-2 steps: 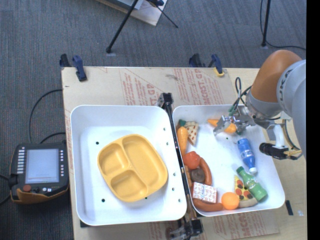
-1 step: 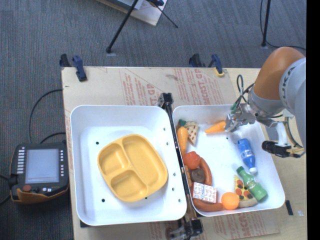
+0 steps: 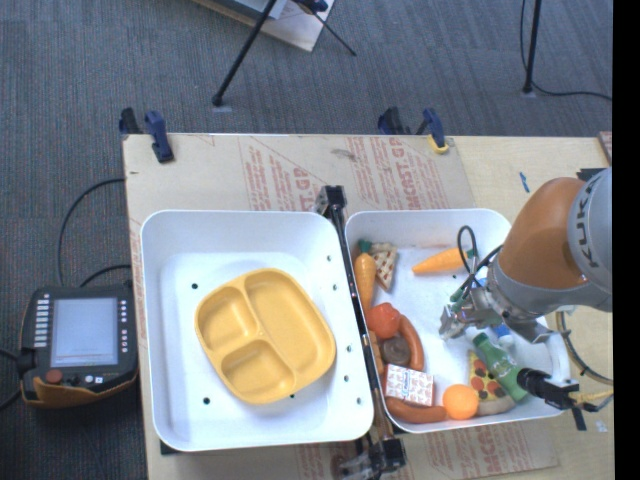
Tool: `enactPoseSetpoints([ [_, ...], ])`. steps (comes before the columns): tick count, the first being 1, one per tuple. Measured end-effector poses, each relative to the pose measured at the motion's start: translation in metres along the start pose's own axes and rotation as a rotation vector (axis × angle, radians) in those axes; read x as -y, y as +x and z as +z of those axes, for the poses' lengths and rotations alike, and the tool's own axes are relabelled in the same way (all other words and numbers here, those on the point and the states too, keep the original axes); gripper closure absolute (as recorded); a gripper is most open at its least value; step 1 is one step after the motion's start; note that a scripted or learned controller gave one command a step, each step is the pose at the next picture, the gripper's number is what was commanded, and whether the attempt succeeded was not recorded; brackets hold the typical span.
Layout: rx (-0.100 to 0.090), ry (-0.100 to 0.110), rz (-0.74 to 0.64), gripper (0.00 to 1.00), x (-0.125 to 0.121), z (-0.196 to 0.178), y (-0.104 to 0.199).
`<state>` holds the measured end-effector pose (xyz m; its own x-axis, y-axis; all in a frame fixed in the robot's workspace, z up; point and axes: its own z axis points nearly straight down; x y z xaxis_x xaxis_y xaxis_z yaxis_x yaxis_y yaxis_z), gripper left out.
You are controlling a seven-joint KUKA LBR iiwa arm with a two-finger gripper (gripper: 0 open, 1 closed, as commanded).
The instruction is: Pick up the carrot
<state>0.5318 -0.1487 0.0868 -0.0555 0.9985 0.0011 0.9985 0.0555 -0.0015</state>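
The carrot [image 3: 440,262], an orange tapered piece, lies near the back wall of the right bin [image 3: 420,217], pointing left. My gripper [image 3: 458,324] hangs over the middle of that bin, a little in front of the carrot and slightly to its right, apart from it. The grey wrist and the orange band [image 3: 540,236] cover the bin's right side. Nothing is seen held.
Toy food crowds the right bin: an orange vegetable with a green top [image 3: 366,278], a red tomato [image 3: 383,320], a hot dog [image 3: 405,346], a white packet [image 3: 408,383], an orange ball [image 3: 460,401], a pizza slice [image 3: 487,386], and a green bottle [image 3: 497,361]. The left bin holds a yellow divided plate [image 3: 265,334].
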Motion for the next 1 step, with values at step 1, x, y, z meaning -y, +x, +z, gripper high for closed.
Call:
enactPoseSetpoints([
  [1,0.0,0.0,0.002,0.0,0.0,-0.0004,-0.0006],
])
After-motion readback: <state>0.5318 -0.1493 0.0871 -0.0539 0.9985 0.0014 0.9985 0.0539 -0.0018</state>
